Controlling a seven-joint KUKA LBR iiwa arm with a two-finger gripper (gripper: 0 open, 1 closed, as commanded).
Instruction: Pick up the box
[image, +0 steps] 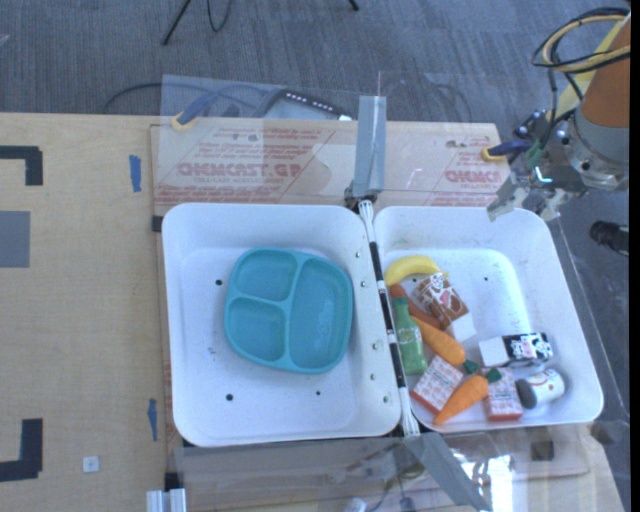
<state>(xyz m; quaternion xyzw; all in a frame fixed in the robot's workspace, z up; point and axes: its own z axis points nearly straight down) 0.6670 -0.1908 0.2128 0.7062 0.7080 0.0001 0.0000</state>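
Several small boxes lie in the right bin (500, 270): a brown and white box (441, 298) near its middle, a red and white checked box (436, 383) at the front, a red box (503, 399) beside it, and a white box with black cow patches (517, 348). My gripper (524, 204) hangs over the bin's back right corner, above and apart from all the boxes. Its fingers (498, 207) are spread open with nothing between them.
The right bin also holds a yellow banana (412, 267), a green bottle (406, 338), two orange carrots (441, 341) (462, 398) and a small white bottle (544, 385). A teal divided plate (290, 310) lies in the left bin (190, 300). A clear panel (260, 165) lies behind the bins.
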